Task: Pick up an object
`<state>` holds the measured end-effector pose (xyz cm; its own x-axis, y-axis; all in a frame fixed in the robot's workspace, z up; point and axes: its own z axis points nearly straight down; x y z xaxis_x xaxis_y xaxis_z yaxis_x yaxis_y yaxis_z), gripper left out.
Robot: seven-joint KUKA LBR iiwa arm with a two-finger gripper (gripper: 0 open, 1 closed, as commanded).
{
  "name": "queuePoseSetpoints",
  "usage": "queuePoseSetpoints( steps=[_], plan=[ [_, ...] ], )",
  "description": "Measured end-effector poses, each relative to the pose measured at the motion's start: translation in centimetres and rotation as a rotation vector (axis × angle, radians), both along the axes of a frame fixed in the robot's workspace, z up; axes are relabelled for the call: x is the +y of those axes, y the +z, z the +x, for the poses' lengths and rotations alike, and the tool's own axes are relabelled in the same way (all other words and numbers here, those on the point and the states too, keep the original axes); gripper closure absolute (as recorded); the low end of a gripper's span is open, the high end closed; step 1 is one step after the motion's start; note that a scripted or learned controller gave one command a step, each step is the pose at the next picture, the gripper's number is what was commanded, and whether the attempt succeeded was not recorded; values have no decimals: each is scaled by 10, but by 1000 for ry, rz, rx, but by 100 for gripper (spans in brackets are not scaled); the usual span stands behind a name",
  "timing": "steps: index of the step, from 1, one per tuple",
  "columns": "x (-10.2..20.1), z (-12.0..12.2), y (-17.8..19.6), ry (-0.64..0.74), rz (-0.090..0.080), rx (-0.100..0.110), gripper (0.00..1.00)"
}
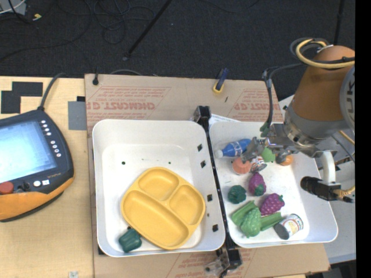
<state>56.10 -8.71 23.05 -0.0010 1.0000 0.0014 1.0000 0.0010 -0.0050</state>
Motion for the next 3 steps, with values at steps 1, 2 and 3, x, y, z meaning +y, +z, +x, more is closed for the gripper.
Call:
queuePoseSetpoints(
  steps=[1, 2, 3],
  plan=[
    [95, -25, -46, 8, 4, 6, 0],
    [88, -23, -34, -5, 0, 4, 100],
    [91, -38, 86, 1, 0, -14, 100]
  ],
)
